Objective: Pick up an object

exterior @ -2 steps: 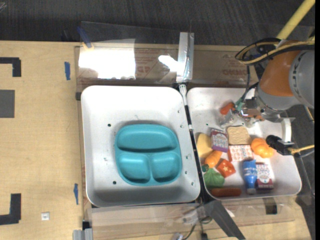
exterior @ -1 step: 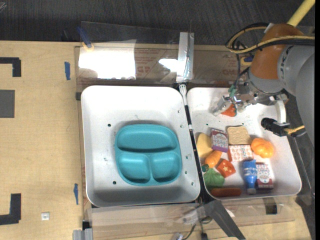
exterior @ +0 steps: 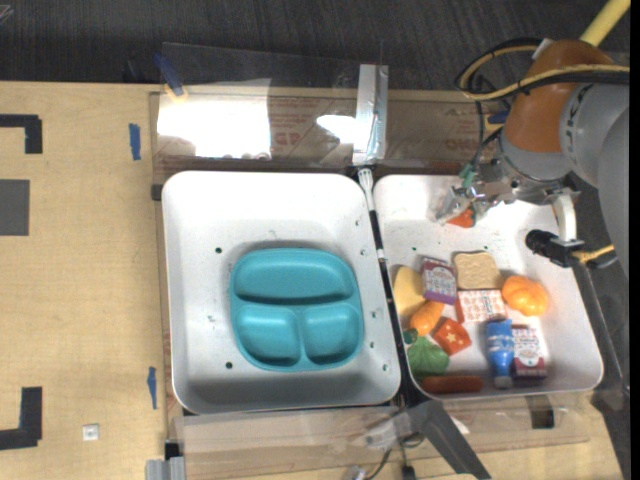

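Tool (exterior: 466, 200) sits over right bin's (exterior: 590, 368) bare back corner, small red piece (exterior: 460, 220) at its tips — grip state: cannot tell. Toys (exterior: 470, 318) crowd front half, apart from tool — likely targets.
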Available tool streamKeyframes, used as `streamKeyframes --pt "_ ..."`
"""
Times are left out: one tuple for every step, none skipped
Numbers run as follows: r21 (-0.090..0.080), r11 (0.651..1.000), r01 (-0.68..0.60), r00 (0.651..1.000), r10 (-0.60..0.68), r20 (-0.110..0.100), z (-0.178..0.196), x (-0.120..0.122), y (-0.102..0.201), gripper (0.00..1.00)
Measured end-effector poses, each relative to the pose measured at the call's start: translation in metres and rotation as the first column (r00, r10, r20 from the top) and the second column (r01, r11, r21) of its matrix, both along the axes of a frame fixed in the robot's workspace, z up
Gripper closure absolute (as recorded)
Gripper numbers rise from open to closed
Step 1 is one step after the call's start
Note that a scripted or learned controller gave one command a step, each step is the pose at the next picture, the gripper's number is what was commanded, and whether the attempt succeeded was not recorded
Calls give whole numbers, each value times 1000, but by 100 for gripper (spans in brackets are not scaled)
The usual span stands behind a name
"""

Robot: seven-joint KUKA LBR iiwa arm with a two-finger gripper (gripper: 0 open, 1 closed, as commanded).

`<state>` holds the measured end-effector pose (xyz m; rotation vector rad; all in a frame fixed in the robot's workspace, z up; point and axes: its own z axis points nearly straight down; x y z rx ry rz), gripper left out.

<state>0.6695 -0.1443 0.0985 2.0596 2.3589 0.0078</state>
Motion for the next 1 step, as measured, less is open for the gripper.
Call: streamKeyframes --pt "4 1000 -22 1000 22 3 93 -7 75 100"
